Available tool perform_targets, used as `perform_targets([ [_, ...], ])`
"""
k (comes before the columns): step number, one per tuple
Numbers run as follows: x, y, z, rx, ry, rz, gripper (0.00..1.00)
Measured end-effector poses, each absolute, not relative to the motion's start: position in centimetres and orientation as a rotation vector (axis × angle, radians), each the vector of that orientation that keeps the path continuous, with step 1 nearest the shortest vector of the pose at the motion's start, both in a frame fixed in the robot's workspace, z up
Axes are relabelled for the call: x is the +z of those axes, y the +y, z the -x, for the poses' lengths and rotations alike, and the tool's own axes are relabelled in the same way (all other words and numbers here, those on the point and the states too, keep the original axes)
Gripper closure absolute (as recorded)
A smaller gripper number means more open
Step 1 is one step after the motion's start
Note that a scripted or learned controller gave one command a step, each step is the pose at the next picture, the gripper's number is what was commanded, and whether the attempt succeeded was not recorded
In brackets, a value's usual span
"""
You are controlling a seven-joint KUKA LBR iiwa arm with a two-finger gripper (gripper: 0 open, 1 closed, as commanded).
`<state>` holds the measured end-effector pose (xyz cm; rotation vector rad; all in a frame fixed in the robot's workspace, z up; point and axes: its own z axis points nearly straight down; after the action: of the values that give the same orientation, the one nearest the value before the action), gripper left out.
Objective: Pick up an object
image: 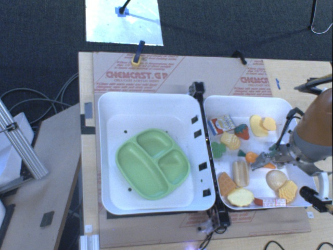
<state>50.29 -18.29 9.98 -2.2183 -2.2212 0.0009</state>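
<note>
Hovering over toy food in the right bin (283, 104), the fingers (261, 162), spread unclear, should centre on the orange piece (252, 157) just beside them.

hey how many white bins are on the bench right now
2. The left bin holds a green divided plate; the right bin holds the toy food, with the end effector over it.

Dark carpet floor (41, 30), pale square sheet (124, 14), perhaps reflective, beyond a wooden bench (171, 69).
</note>
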Motion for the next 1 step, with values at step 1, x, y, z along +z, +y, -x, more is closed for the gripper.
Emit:
perform_targets([
  [1,8.37,-18.26,-50.35,0.000,-2.222,2.220,0.00],
])
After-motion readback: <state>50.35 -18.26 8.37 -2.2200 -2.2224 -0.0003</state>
